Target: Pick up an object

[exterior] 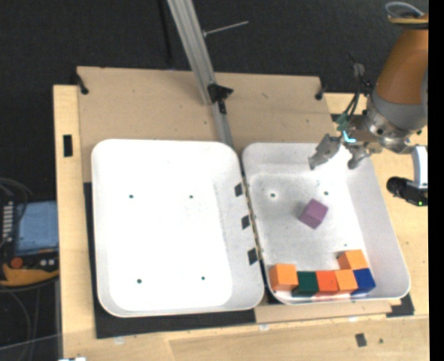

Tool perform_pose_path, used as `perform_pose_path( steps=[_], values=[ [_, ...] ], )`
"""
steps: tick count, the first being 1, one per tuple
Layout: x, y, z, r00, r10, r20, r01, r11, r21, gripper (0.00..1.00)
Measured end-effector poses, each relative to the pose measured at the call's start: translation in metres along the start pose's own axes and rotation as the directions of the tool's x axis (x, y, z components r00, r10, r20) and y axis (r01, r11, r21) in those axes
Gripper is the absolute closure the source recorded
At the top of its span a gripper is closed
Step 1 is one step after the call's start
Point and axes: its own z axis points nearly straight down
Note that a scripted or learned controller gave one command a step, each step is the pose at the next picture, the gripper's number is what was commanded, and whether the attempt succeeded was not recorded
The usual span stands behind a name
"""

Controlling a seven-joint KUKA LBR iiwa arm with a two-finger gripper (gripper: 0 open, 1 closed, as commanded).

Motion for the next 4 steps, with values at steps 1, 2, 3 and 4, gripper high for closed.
perform_pose_path(
  steps=[1, 2, 3, 4],
  values=[
    [0.000, 0.001, -0.003, 1.000, -0.002, 0.003, 0.002, 1.000, -0.005, 0.00],
    [0.002, -0.006, 0.057, 1.000, 0.002, 0.003, -0.002, 1.000, 0.000, 0.00],
    [0.000, -0.017, 0.108, 1.000, 0.004, 0.003, -0.004, 1.000, 0.000, 0.00],
    [-0.002, -0.017, 0.133, 1.000, 0.007, 0.005, -0.007, 1.000, -0.004, 0.00]
  ],
)
